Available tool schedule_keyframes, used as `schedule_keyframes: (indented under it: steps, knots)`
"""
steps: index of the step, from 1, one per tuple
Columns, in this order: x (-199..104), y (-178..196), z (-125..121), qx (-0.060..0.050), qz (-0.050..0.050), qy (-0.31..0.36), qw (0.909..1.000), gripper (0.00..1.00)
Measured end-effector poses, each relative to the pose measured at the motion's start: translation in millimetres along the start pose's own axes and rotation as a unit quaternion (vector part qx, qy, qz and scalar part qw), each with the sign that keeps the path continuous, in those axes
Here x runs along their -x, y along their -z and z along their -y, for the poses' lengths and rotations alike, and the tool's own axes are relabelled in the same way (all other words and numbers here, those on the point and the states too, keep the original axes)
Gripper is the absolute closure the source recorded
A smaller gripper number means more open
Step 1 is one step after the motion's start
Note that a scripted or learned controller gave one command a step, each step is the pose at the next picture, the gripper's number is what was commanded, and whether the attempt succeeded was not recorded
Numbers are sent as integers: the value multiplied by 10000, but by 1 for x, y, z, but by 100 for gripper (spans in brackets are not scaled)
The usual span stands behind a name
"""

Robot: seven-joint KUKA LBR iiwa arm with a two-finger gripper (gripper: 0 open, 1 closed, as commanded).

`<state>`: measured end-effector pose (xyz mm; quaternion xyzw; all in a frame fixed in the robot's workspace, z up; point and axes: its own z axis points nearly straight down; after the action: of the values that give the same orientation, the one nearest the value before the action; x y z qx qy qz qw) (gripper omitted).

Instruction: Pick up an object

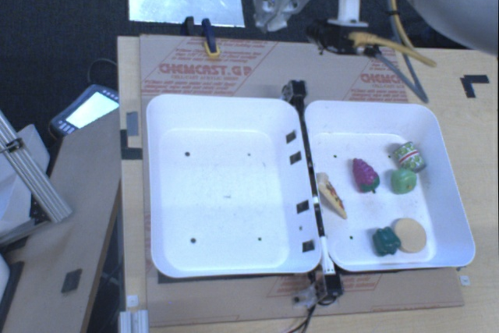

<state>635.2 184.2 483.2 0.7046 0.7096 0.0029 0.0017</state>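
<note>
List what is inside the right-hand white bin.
The right bin holds a purple toy, a green piece, a striped ball, a tan disc, a dark green toy and a yellow wedge. Whatever lies beneath them is hidden.

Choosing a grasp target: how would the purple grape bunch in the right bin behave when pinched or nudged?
The purple grape bunch looks like a small moulded toy, so probably light and stiff. Its bumpy, tapered shape may slip between fingers. Lying flat, apart from its neighbours, it would likely slide rather than roll.
</note>
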Motion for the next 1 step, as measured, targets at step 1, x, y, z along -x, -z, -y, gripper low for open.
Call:
schedule_keyframes:
  steps: [1]
  knots:
    - [-53, 55, -35, 17, -12, 5, 10000, 100]
